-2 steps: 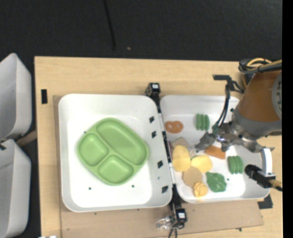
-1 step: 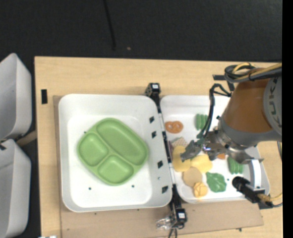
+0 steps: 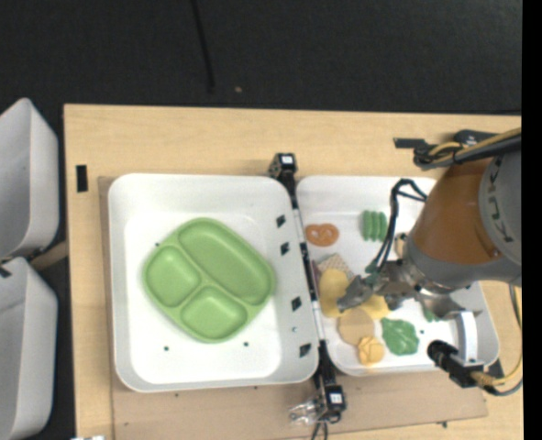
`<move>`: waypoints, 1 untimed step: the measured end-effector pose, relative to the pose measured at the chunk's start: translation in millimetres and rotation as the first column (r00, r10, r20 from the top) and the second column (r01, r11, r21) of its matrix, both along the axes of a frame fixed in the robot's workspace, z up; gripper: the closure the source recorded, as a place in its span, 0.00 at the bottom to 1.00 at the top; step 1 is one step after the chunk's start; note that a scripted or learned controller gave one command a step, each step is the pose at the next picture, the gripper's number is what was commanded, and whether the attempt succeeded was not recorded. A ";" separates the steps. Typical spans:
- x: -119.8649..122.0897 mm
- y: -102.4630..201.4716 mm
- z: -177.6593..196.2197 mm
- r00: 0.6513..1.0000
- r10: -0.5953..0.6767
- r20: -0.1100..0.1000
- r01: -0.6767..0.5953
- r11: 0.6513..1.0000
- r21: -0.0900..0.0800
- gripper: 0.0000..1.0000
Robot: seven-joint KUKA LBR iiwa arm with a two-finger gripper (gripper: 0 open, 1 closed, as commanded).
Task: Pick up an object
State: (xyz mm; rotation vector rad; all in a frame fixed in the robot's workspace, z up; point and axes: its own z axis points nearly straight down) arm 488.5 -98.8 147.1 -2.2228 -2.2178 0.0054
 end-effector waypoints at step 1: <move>0.9 2.1 -47.2 1.000 -0.001 0.004 0.001 1.000 -0.002 0.00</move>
